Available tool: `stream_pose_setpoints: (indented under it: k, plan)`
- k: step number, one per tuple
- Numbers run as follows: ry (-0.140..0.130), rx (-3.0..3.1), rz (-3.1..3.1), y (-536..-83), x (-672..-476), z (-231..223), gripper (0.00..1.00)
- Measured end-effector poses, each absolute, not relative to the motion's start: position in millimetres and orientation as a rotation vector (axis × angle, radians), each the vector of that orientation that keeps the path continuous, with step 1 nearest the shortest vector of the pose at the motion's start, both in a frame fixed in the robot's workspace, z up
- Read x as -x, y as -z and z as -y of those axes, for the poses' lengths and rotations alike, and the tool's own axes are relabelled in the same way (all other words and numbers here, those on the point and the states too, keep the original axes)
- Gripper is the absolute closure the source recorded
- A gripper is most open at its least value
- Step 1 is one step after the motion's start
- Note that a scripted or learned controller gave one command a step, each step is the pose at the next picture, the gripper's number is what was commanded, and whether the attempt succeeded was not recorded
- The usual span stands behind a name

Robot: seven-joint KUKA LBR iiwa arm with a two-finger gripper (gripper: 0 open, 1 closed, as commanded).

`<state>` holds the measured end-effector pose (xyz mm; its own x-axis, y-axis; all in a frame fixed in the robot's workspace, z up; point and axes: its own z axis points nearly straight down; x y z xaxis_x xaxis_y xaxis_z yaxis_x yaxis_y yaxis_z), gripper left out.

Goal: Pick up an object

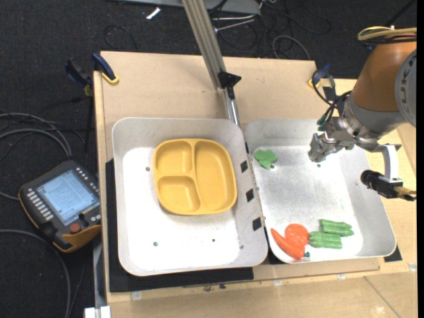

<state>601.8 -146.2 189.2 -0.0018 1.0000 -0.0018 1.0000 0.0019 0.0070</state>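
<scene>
Toy vegetables [311, 236] hugging right bin's [371, 204] near rim, pincer [318, 150] above bare floor, grip state unclear

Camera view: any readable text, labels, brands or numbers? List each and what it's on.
None can be read.
Handheld controller left of the bench: its screen shows lines, too small and blurred to read.
Yellow divided plate, the two white bins and the toy vegetables: no markings visible.
</scene>
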Motion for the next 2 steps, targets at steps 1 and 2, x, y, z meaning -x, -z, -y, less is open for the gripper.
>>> stream_pose_setpoints:
  k: [1,2]
  plan:
    - [-0.006,-2.215,-2.219,-243,-593.3,145,1.00]
    - [-0.004,-2.215,-2.221,-277,-594.5,145,1.00]
